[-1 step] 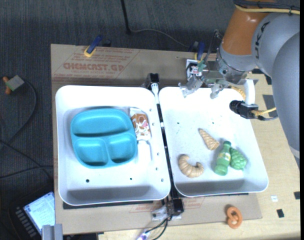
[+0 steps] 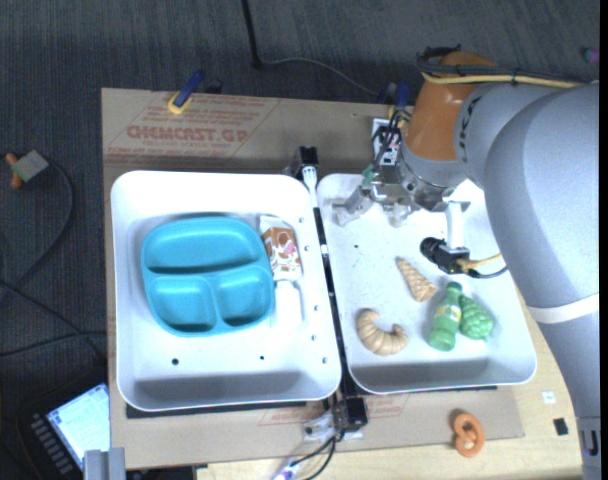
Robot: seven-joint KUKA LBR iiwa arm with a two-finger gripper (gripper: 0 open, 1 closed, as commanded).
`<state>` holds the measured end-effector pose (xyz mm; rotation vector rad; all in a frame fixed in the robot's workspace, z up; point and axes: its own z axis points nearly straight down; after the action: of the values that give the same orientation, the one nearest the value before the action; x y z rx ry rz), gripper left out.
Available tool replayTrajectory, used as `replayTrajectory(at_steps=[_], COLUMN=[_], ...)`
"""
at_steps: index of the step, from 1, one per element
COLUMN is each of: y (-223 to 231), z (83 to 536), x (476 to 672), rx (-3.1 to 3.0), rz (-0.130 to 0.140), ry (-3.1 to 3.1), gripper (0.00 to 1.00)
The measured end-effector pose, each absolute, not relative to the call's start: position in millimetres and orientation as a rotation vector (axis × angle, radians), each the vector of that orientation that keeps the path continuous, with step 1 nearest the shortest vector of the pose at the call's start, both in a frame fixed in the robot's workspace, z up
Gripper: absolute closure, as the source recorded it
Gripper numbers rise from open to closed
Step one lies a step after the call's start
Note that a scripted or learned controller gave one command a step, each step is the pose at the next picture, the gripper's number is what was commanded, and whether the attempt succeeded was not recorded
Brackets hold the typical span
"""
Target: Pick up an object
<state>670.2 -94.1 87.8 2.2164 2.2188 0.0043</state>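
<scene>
Croissant (image 2: 381, 332), golden-brown and curved like a crescent, lies near the front of the right bin (image 2: 504, 368), with a tan cone-shaped piece (image 2: 416, 278) behind it and a green bottle (image 2: 445, 318) touching a green bumpy toy (image 2: 475, 319) to its right. At the bin's far end the gripper (image 2: 376, 200) hangs low over the white floor, its fingers spread apart with nothing between them. In the left bin (image 2: 129, 368) a blue divided tray (image 2: 206, 272) sits beside a small brown-and-white packet (image 2: 281, 250).
</scene>
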Motion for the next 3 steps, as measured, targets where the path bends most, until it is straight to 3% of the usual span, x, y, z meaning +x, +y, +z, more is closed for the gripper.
replayTrajectory(at_steps=[1, 2, 3], y=[-131.5, -105.1, -139.8], z=[87.8, 88.2, 87.9], x=[630.3, 603.2, 534.0], rx=[2.217, 2.215, 2.218], rz=[0.002, 0.005, 0.002], ry=[2.216, 2.215, 2.215], gripper=[0.0, 0.0, 0.0])
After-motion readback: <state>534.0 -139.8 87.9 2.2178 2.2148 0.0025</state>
